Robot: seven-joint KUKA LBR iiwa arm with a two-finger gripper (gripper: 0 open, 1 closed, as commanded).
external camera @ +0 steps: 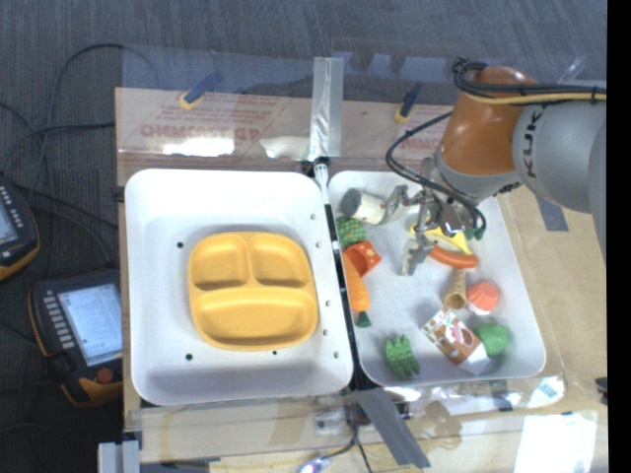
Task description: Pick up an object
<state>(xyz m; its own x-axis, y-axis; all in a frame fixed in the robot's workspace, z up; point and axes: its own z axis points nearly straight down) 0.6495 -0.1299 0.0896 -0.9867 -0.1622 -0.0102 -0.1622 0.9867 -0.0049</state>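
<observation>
My gripper point(406, 233) hangs over the upper part of the right bin point(523, 264), its fingers spread open, and I see nothing between them. One fingertip point(396, 203) is beside a small white cup point(367, 206); the other point(412, 261) points down at bare bin floor. Just right of it lie a yellow toy point(451, 230) and a red-orange sausage point(455, 258). The arm's wrist hides the bin's upper right corner.
Along the right bin's left wall lie a green toy point(350, 231), a red pepper point(363, 257) and a carrot point(357, 294). Lower down are a green block point(400, 355), a cone point(455, 289), a pink ball point(482, 296), a printed box point(454, 335) and a green ball point(495, 339). A yellow divided plate point(253, 289) sits in the left bin point(148, 264).
</observation>
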